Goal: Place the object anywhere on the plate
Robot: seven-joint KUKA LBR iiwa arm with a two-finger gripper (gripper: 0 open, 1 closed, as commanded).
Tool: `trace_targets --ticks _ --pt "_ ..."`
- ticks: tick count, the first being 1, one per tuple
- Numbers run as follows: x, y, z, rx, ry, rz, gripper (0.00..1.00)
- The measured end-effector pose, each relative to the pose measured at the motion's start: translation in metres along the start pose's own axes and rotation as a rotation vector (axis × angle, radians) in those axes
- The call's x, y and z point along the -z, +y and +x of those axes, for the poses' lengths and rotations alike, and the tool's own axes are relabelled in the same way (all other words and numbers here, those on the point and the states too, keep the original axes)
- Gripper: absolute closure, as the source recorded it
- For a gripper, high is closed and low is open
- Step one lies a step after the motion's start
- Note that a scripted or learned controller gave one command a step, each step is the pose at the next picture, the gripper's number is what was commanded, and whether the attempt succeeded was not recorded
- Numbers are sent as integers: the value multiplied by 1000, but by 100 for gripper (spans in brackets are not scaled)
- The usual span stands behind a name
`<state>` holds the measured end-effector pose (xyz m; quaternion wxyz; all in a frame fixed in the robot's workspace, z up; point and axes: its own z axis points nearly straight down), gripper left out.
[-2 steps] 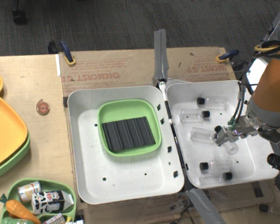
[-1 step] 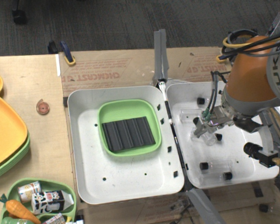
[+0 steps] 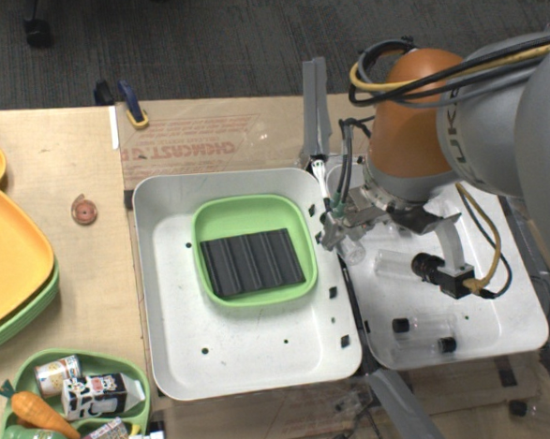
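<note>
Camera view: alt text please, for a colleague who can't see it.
A grey arm with an orange band reaches over the right bin. In the left bin sits a green plate bearing a dark ridged object.

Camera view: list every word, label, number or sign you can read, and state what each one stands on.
"CHEMCRAFT" or something close, in red and upside down, on the brown board behind the left bin; the letters are faint, so the spelling is unsure.
Dark letters on the arm's grey housing, cut off and too blurred to read.
Black and white label on a packet in the green bowl, too small to read.
Can label, too small to read.
</note>
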<state>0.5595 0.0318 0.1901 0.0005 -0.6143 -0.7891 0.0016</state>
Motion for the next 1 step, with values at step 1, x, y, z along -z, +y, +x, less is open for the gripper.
trace_targets --ticks 1 --pt "0 0 0 0 0 0 0"
